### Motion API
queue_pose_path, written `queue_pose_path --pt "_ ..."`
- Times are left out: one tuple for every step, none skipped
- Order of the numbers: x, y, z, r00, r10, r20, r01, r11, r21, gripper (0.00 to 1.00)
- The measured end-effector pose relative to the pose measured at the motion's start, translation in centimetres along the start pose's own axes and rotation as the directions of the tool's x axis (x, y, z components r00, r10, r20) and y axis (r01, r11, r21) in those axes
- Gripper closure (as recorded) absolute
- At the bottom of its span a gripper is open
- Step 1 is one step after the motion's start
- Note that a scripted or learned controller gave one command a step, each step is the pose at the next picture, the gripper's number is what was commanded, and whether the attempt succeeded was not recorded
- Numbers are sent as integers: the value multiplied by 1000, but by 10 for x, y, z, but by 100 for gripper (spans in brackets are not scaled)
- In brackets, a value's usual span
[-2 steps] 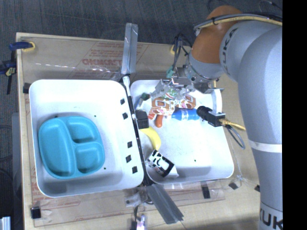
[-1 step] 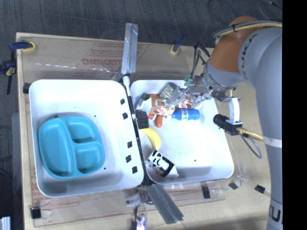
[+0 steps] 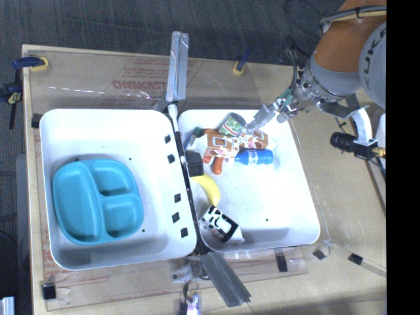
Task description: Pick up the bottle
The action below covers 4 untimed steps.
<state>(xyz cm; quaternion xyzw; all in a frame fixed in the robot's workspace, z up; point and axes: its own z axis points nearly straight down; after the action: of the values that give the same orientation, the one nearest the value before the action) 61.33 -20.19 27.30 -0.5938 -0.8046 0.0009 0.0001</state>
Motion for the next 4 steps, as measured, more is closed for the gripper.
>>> queue_pose_path --pt "5 -42 88 999 46 -3 -46 999 3 0" --pt "-2 -22 183 990 138 -3 -138 990 4 0" --pt "-25 20 191 992 129 -17 -127 989 68 0" --pt "-22 39 114 996 90 -2 -90 996 1 0"
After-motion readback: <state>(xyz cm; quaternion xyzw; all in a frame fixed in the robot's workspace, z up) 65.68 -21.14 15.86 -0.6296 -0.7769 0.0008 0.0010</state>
